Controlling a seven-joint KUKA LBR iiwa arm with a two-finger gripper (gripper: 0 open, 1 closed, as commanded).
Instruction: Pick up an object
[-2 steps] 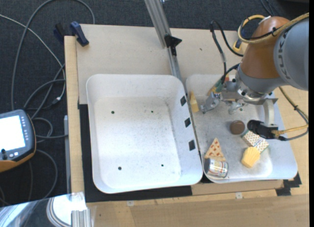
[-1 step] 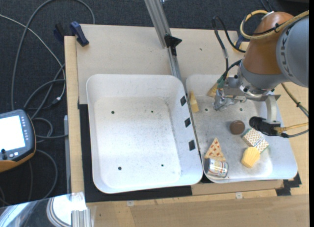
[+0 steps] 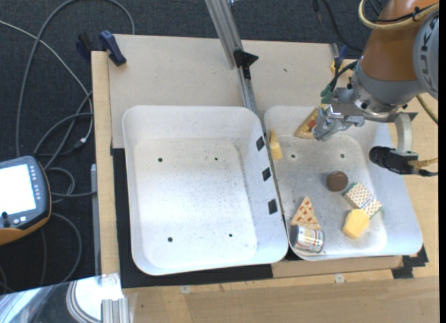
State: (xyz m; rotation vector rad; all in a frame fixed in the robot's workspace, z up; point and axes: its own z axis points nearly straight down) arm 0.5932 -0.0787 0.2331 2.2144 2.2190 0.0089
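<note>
Two shallow white plastic bins sit side by side, and I read them left to right. The left white bin [image 3: 188, 182] gives me nothing to grab. On the divide rests a small yellow block [image 3: 276, 148], tight to the wall, awkward for my fingers. In the right white bin [image 3: 411, 227], a pizza-slice toy [image 3: 304, 212] leans against a shiny tin can [image 3: 307, 239] in the near corner, crowded. A round brown puck [image 3: 337, 181] lies alone mid-bin with open floor around it. Beyond, a checkered block [image 3: 363, 197] touches a yellow corn-like piece [image 3: 356, 224]. My claw [image 3: 325, 128] hangs at the far rim, just beside an orange wedge toy [image 3: 306, 127]; whether it is clenched or released, I cannot tell. That rim leaves little room.
</note>
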